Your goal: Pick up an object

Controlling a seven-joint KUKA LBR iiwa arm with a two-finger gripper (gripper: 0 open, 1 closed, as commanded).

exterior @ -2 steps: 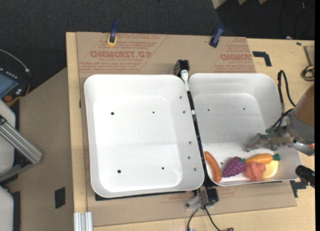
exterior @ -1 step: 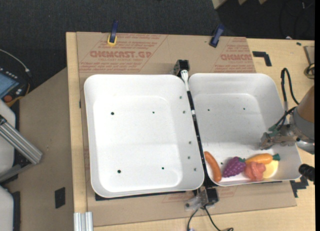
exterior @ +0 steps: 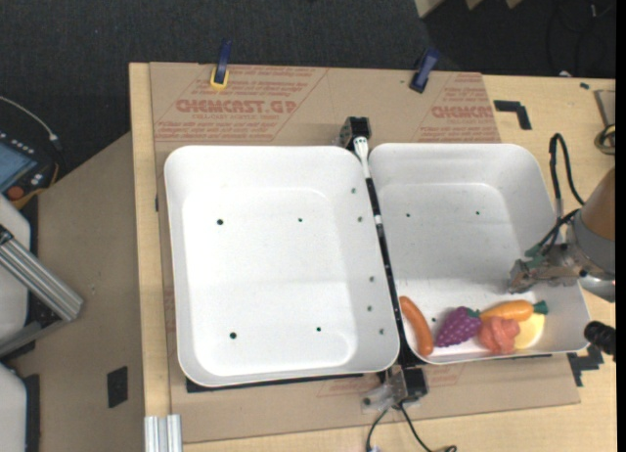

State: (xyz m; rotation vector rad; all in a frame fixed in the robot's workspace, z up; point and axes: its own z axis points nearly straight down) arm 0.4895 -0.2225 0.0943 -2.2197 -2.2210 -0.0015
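Arm (exterior: 599,235) reaches from right, tool (exterior: 533,272) low over right bin (exterior: 460,181)

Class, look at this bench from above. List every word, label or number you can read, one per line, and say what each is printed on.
"CHEMCAST GP": red print on the brown board under the bins, behind the left bin.
Red print on the same board behind the right bin: partly covered and too blurred to read for sure.
Toy foods: no lettering visible.
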